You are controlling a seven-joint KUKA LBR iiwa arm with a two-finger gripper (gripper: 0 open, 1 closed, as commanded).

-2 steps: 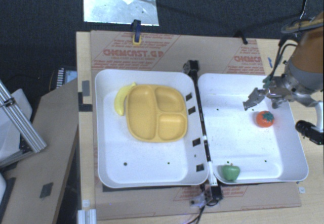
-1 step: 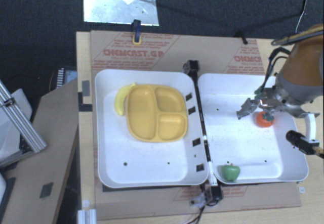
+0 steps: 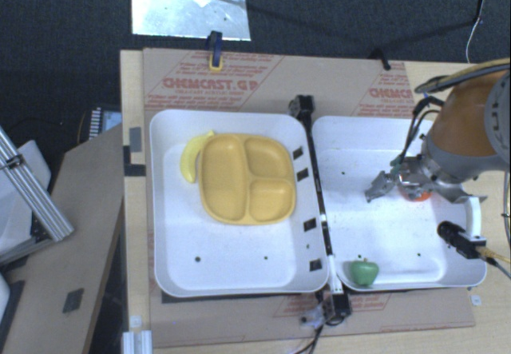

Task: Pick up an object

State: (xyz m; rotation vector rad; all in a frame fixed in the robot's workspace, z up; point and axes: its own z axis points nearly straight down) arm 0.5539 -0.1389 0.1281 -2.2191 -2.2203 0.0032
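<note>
While jaws hover, green apple lies near, apart.

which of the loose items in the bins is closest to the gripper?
The small orange-red object in the right bin, right beside the gripper. The green apple sits at that bin's near edge; the banana lies in the left bin.

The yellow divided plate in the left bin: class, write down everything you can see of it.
The yellow divided plate is a rounded square that looks like moulded plastic, with three compartments: one long one on the left, two smaller ones on the right. It lies flat and upright, turned slightly, in the upper middle of the left bin. A yellow banana curves along its upper left edge, partly tucked under it. Nothing sits in the compartments.
</note>
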